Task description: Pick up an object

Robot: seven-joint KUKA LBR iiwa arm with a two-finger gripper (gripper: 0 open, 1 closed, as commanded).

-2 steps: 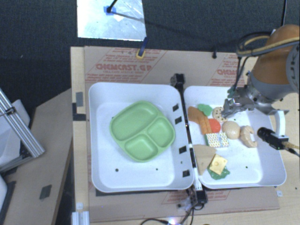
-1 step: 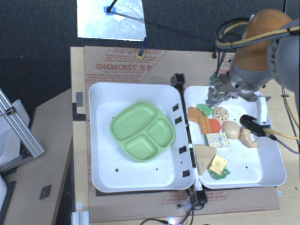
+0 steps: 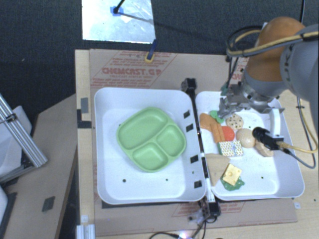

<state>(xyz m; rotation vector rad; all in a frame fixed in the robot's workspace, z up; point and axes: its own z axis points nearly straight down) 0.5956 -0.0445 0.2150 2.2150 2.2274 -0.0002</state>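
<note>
The hand (image 3: 228, 109) hangs low at the right bin's (image 3: 289, 178) eleven o'clock, just over the toy food; I cannot tell its state. A cookie (image 3: 234, 121), carrot (image 3: 213, 128), egg (image 3: 245, 137) and cheese wedge (image 3: 232, 174) lie there. The left bin (image 3: 107, 183) holds a green plate (image 3: 151, 139).

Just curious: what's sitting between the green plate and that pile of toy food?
In the camera view, between the green plate and the toy food run the two white bins' adjoining walls, bearing small black clips.
</note>
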